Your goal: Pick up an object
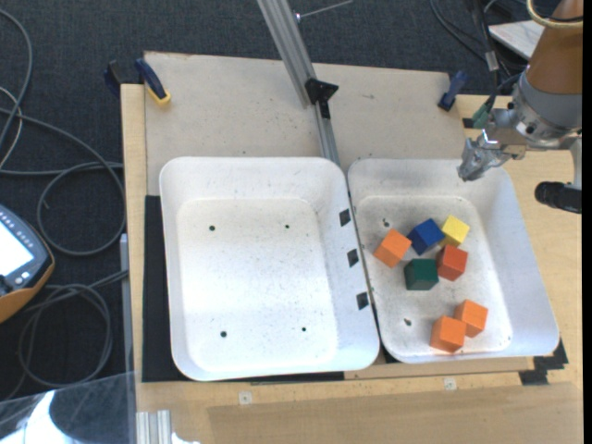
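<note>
In the camera view, the gripper (474, 165) is seen above the right bin's (527, 248) far rim, its opening not discernible and nothing visibly held; the yellow cube (455, 228), nearest, should be approached squarely from above

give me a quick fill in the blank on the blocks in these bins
1. All the small cubes lie in the ____ shallow white bin.
2. The dark green cube touches the ____ cube above it.
3. The yellow cube sits right of the ____ cube.
4. The robot's hand hovers over the bin's ____ corner.

Missing: right; blue; blue; top right
</note>
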You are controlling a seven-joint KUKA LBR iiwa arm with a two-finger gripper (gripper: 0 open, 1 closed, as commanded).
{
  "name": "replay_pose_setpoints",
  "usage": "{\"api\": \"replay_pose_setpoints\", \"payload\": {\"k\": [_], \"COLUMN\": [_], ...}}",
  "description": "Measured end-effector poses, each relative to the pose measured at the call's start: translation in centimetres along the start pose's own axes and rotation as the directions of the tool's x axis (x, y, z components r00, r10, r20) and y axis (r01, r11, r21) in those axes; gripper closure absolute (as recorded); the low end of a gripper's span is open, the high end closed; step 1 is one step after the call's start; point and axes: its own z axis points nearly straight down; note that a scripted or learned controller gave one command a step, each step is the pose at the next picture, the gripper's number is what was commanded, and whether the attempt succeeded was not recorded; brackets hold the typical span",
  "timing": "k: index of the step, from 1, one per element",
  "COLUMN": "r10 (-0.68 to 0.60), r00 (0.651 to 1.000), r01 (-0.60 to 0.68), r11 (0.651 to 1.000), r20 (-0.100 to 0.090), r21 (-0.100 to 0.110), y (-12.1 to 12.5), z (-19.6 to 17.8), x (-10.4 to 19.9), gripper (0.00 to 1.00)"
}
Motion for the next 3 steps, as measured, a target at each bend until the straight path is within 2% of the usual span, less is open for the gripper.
{"api": "replay_pose_setpoints", "payload": {"k": [1,2,3], "r10": [-0.001,-0.002,0.000], "r00": [1.000,1.000,1.000], "r01": [0.001,0.002,0.000], "r11": [1.000,1.000,1.000], "r20": [-0.001,-0.002,-0.001], "r21": [0.001,0.002,0.003], "y": [-1.6,-4.1,-6.7], "z": [-0.5,-0.7,0.1], "x": [5.2,10.8,15.2], "gripper": [1.00,1.00,1.00]}}
